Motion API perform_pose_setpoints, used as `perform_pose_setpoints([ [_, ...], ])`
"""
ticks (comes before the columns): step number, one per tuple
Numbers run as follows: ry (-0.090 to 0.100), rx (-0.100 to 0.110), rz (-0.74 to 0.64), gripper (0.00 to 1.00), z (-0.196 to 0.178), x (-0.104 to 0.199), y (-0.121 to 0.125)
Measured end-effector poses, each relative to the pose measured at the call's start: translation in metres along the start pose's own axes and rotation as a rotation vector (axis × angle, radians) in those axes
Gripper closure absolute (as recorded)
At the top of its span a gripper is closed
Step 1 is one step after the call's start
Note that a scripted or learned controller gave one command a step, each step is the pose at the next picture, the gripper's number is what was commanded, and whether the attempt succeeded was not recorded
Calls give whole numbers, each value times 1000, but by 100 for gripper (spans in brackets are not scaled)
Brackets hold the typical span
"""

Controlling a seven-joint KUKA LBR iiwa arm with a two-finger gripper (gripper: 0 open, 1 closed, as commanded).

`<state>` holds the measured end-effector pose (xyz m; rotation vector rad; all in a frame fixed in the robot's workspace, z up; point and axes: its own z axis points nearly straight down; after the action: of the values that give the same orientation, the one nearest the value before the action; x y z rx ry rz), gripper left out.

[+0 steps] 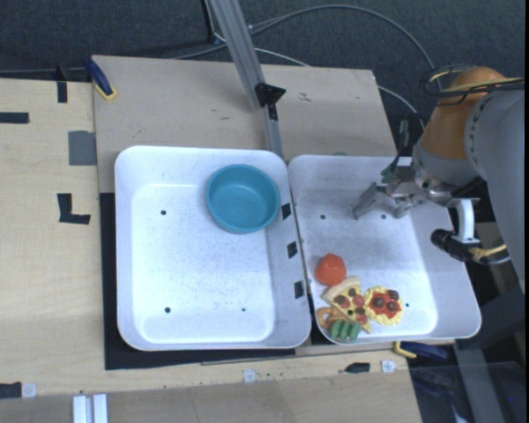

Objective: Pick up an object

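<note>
Toy food pile [357,302] untouched in right bin [441,324]; claw [376,206] apart, holding nothing.

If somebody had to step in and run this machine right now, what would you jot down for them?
Gripper: over the upper part of the right bin, nothing seen in it.
Things: blue bowl in the left bin; red ball and colourful toy food at the right bin's near edge.
Done: nothing picked up yet.
Left: lower onto one object, grasp and lift it.
</note>
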<state>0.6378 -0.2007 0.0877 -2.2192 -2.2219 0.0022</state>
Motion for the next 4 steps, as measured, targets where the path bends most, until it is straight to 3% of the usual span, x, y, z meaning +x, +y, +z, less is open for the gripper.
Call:
perform_pose_setpoints([
  [1,-5,-1,2,100,-11,-3,0],
  [3,-1,-7,0,100,-120,-4,-3],
  [4,0,-2,1,100,-126,-4,-2],
])
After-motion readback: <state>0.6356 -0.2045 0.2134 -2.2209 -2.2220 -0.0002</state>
